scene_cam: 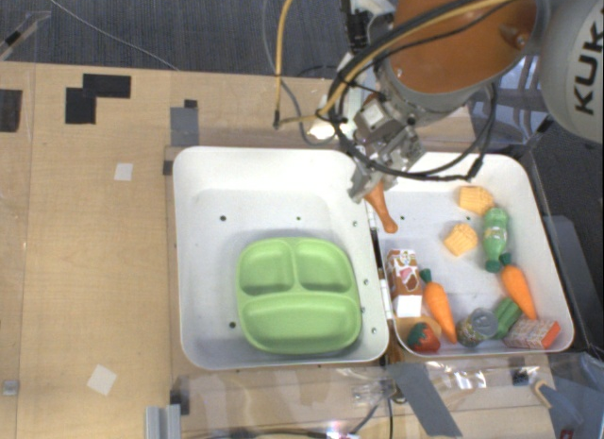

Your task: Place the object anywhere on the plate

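So the gripper (371,185) hangs over the seam between the two bins, fingers closed on a small orange carrot-like object (381,211) that dangles toward 5 o'clock. The green plate (297,295) sits in the left bin (203,239), at 7 o'clock from the gripper. The right bin (528,203) holds a clutter of toy food. It's all on a pale wood bench (85,267), with dark grey carpet (170,12) at 12.

Grey arm (566,50), black "KU" lettering; orange wrist band (462,26); yellow, black cables (293,3).
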Available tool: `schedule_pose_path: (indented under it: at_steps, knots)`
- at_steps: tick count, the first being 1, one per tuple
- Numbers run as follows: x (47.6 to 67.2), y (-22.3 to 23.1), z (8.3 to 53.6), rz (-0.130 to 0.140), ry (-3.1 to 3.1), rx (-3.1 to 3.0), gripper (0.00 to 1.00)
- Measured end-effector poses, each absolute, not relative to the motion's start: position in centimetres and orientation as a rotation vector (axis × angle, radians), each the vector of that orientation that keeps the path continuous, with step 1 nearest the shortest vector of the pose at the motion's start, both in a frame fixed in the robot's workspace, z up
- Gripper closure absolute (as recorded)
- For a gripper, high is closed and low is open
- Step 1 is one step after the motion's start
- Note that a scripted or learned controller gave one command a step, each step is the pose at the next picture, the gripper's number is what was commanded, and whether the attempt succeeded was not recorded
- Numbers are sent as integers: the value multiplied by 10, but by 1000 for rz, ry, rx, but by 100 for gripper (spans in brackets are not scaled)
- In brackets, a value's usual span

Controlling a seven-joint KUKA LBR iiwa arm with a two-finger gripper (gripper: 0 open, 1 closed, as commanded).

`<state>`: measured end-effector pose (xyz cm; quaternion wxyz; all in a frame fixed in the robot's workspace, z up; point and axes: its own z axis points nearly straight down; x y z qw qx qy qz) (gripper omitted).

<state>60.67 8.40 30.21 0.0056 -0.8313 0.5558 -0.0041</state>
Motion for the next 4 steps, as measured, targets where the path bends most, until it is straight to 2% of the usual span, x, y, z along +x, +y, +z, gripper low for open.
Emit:
schedule_pose_path:
  at_steps: [1,2,3,4]
  knots:
    - [532,132,323,-8,1735,-2607,100]
    - [488,75,437,-18,1507,-2746,100]
    - [486,152,290,8,1290,-2861,100]
    - [505,126,216,5,1185,-2907,100]
